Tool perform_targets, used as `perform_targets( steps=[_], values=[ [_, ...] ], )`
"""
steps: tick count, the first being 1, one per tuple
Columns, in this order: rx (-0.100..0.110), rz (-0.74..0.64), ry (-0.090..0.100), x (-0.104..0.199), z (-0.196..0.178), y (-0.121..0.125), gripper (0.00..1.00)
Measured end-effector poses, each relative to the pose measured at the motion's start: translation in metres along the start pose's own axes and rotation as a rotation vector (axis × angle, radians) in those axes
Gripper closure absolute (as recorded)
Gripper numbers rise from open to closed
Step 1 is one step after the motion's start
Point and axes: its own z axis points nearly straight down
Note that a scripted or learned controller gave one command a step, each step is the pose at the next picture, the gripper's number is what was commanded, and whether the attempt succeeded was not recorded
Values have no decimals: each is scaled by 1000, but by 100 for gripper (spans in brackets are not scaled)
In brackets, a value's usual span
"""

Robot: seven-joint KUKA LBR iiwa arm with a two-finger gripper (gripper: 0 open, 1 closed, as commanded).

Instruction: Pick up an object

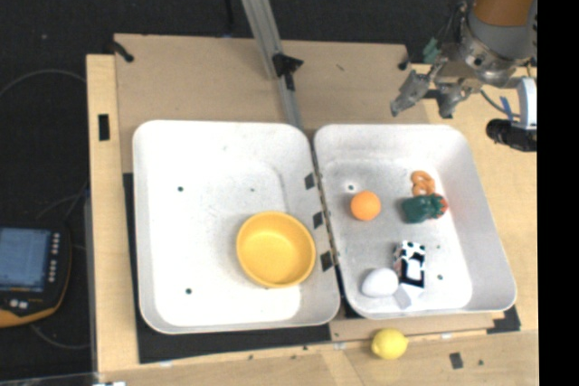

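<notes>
Bench (199, 77): tan board on a dark floor, bearing two white bins.
Left bin (181, 167): holds a yellow bowl (275, 249), upright, near its right wall.
Right bin (470, 194): orange ball (365, 206), green toy (423, 208) touching an orange pretzel-like piece (422, 183), black-and-white toy (412, 264), white egg-like object (380, 283).
Gripper (425, 99): fingers spread apart, holding nothing, above the bench behind the right bin.
Lemon (389, 344): on the bench, just in front of the right bin.

Tool (425, 97) raised, fingers splayed
</notes>
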Motion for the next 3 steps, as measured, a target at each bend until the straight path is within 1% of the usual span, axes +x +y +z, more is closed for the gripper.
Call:
perform_targets(
  steps=[1, 2, 3],
  values=[
    [0, 0, -2, -1, 0, 0, 0],
    [3, 2, -2, -3, 59, 5, 0],
    [4, 4, -2, -9, 103, 8, 0]
  ],
)
